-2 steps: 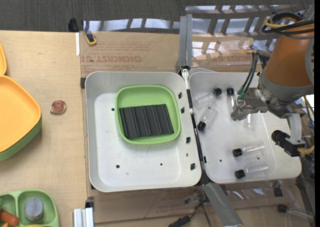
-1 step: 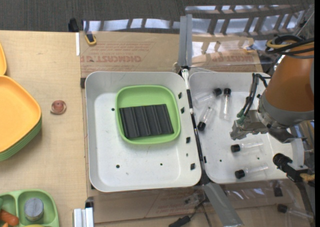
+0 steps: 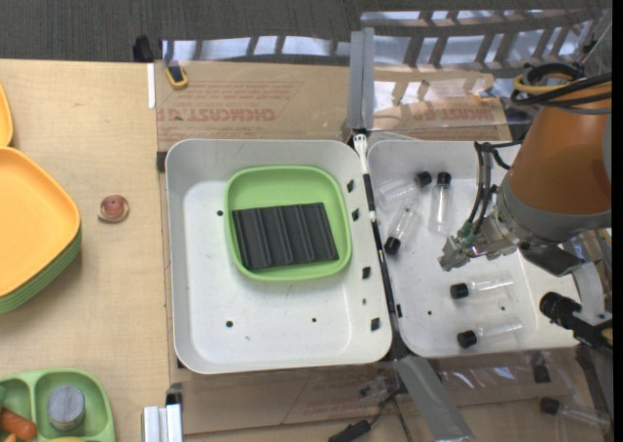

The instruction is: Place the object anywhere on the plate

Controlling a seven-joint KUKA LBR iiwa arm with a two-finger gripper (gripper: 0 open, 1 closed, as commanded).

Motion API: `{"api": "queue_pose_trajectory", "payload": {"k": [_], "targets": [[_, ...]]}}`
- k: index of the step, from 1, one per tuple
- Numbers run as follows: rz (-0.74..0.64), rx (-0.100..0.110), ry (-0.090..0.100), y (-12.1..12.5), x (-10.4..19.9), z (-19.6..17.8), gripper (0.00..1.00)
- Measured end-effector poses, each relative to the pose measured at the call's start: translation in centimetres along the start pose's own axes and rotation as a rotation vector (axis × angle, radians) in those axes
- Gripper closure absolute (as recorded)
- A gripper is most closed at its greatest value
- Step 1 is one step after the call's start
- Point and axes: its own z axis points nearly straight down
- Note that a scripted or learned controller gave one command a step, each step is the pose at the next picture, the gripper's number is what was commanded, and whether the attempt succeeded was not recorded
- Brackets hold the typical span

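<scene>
five vials (image 3: 443, 195) in right bin (image 3: 545, 338)

The arm (image 3: 560, 163) reaches in from the right edge of the camera view, its broad orange band uppermost and the grey wrist below it. From the wrist the gripper (image 3: 454, 257) slants down toward the left, with cables running along its upper side.

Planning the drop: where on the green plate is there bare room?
The square green plate has only narrow bare strips around the dark ribbed pad, widest along its far rim. The white left bin floor nearer the camera is open.
</scene>
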Motion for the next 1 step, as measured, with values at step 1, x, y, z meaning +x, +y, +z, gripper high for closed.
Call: {"api": "queue_pose_trajectory", "payload": {"k": [1], "targets": [[-0.274,0.003,0.002,-0.20,-0.38,1.97,1.00]]}}
